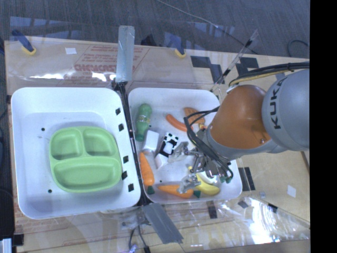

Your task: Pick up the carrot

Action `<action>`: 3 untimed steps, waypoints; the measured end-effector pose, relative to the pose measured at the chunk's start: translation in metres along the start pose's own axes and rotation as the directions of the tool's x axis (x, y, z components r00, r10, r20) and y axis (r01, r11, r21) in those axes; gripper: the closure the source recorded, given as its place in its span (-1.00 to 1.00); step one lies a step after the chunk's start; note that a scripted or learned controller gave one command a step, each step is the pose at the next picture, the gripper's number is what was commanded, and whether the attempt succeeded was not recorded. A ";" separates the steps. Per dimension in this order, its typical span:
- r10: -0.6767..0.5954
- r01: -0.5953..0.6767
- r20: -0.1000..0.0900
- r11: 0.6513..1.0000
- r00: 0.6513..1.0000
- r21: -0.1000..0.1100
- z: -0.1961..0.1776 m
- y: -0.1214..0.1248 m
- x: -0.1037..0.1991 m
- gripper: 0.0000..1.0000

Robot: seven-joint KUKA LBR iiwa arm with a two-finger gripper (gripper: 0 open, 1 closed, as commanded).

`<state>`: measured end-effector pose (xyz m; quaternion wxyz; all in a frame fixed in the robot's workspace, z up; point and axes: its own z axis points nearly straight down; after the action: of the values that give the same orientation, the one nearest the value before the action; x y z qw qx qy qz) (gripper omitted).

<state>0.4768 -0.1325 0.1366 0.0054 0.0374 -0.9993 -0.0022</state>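
Beneath both bins (21,141), plastic-covered bench (79,62).

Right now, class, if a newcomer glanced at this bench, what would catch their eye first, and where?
First the big grey arm with its orange band, reaching in from the right over the right bin. Next the bright green divided plate, alone in the left bin. Then the clutter under the pincer: carrots, a green bottle and a yellow banana.

You can read "KUK", white letters running up the grey arm (287,115) at three o'clock. Red print on the plastic sheet (95,62) at eleven o'clock stays illegible.
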 end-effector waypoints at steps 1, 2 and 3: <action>-0.342 0.341 0.041 0.939 0.939 0.035 0.027 0.020 -0.021 -1.00; -0.073 0.072 0.040 0.997 0.997 0.015 0.028 0.031 -0.030 -1.00; -0.082 0.081 0.062 0.997 0.995 0.021 0.014 0.033 -0.037 1.00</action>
<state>0.5111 -0.0971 0.1219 -0.0264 0.0780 -0.9966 0.0059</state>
